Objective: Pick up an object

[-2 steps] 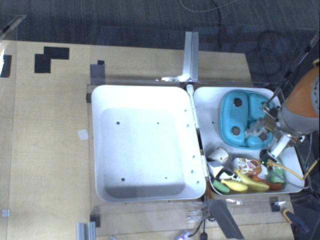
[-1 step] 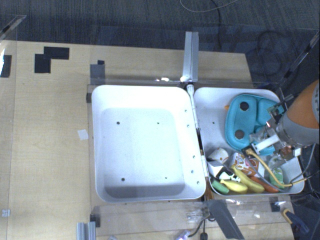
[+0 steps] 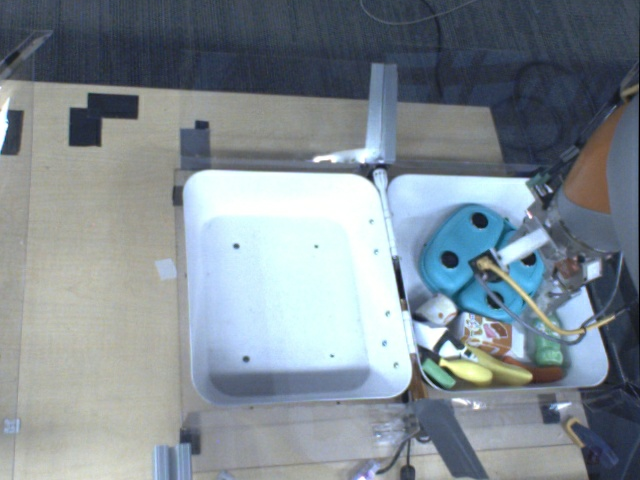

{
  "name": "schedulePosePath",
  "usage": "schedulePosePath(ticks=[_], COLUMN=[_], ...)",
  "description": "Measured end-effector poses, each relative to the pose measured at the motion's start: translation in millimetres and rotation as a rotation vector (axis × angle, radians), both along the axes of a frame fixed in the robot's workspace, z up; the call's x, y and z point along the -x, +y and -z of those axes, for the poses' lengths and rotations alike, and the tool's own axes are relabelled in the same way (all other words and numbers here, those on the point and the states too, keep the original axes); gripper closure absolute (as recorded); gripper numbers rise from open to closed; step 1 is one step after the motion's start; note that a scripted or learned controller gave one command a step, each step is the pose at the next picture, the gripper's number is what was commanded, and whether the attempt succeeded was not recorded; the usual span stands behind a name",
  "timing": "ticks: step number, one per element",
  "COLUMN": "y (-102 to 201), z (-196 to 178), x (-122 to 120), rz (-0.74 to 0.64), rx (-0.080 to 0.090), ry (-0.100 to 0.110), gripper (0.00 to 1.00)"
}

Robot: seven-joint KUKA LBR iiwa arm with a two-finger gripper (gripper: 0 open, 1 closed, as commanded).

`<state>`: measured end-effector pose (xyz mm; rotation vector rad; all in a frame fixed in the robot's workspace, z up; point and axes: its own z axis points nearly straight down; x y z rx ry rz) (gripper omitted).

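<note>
Nearest the front edge of the right bin [image 3: 600, 368] lies a yellow banana [image 3: 487, 372], with a green piece [image 3: 436, 373] touching its left end and a red piece [image 3: 546, 374] at its right end. Just behind the banana sits a small printed packet [image 3: 489, 334], and to the right of that a green block [image 3: 547, 352]. A white lump [image 3: 435, 310] rests against the bin's left wall. Farther back, a large blue toy [image 3: 462, 249] with dark round holes fills the middle of this bin. The gripper [image 3: 565, 273] hangs over the bin's right part, just beside the blue toy; whether it is open or closed cannot be told, and nothing is seen held in it. The grey arm [image 3: 590, 218] with its orange band rises toward the right. The left bin [image 3: 200, 268] stands beside it on the wooden bench [image 3: 90, 288]. Beyond the bench, a thin cable [image 3: 420, 8] loops across dark carpet [image 3: 200, 18].
</note>
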<state>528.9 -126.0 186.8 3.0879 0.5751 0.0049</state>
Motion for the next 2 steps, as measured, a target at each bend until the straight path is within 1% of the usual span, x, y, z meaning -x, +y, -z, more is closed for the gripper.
schedulePosePath(ticks=[1,2], y=[-67.7,-83.0], z=[41.5,64.6], x=[41.7,-28.5], rz=[0.126,0.142], rx=[-0.001,0.007], ry=[0.003,-0.014], gripper=[0.00,0.00])
